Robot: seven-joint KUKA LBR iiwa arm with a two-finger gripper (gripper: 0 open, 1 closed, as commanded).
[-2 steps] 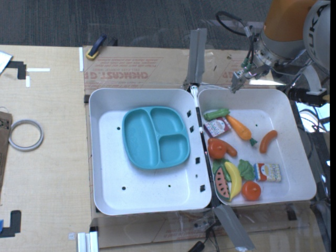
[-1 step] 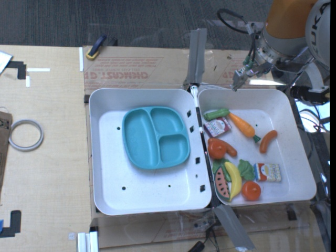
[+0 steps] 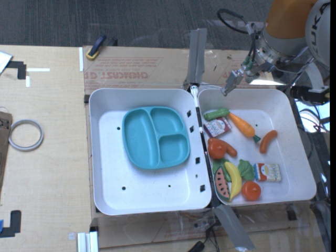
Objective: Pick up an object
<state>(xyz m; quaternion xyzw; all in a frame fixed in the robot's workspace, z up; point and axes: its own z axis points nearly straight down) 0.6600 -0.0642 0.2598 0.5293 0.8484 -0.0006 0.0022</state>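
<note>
The right bin (image 3: 295, 121) holds several toy foods: a green pepper (image 3: 216, 114), a carrot (image 3: 242, 125), a sausage (image 3: 268, 140), a pink packet (image 3: 218, 127), a red pepper (image 3: 219, 149), a banana (image 3: 234, 178), a watermelon slice (image 3: 221, 182), a leafy green (image 3: 245, 168), a small carton (image 3: 268, 172) and a tomato (image 3: 251, 191). My gripper (image 3: 231, 83) hangs above the far left corner of that bin, well above the green pepper. I see no object in it.
A blue divided plate (image 3: 156, 137) lies in the left bin (image 3: 105, 156). A grey divider post (image 3: 197, 56) stands right beside the gripper on its left. A tape roll (image 3: 23, 135) lies on the bench at far left.
</note>
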